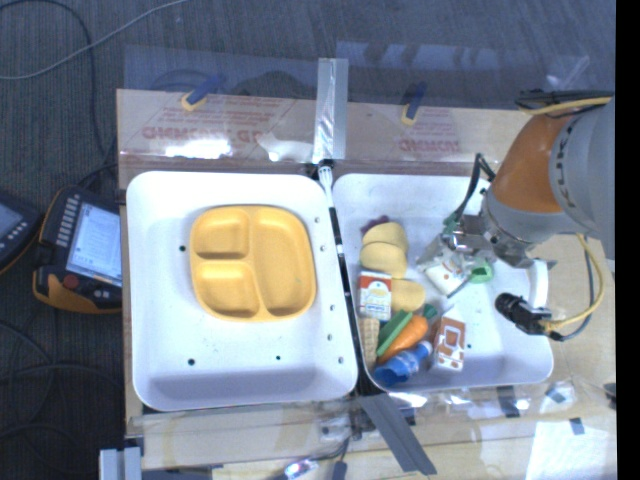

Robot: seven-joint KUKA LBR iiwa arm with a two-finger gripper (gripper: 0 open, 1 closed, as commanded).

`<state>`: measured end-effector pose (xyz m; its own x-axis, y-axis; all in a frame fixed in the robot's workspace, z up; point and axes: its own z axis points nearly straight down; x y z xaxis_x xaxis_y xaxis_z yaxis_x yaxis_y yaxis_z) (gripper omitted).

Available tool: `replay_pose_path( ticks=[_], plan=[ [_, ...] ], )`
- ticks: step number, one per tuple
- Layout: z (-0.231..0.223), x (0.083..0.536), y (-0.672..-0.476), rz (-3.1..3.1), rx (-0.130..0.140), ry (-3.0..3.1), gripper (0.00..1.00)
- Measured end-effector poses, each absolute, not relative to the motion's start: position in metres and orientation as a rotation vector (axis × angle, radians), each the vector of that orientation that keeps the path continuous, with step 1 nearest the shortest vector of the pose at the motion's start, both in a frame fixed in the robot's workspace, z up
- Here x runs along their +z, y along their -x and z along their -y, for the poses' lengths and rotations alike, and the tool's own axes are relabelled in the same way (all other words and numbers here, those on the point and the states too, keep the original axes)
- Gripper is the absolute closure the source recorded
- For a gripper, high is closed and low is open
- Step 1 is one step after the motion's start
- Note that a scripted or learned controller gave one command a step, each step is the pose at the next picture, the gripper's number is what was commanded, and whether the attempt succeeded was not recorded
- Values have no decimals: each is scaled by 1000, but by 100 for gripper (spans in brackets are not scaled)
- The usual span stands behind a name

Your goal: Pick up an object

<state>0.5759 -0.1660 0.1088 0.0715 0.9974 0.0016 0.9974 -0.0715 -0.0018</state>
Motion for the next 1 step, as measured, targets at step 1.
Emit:
replay_pose_path(
  ticks=[1],
  plan=[
    [69,201,-611,2180,2,2262,100]
  ],
)
